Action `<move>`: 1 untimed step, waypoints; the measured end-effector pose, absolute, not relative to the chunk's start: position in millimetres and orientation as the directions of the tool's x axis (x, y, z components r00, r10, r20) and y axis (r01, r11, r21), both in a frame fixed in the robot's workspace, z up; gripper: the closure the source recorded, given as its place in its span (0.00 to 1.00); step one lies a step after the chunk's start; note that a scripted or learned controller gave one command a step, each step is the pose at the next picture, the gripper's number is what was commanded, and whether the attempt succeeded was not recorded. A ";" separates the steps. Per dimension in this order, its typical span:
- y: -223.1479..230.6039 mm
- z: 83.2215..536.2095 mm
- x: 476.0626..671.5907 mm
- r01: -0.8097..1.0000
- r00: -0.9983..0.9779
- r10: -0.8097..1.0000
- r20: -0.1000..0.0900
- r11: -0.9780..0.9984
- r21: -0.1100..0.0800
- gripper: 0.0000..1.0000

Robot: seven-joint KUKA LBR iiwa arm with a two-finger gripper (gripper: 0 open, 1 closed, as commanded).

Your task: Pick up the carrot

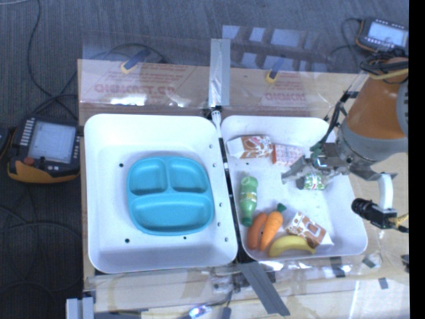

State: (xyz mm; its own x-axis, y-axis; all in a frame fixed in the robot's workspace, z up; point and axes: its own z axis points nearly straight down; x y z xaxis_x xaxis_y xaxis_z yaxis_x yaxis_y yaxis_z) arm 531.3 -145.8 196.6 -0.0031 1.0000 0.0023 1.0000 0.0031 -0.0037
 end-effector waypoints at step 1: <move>-97.5 124.8 492.0 0.984 0.176 0.984 -0.001 -0.176 -0.004 0.00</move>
State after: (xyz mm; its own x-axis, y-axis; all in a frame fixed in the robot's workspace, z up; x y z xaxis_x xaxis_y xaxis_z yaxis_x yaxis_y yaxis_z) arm 492.0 -97.5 124.8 0.1757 0.9844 -0.0008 0.9844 -0.1757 -0.0036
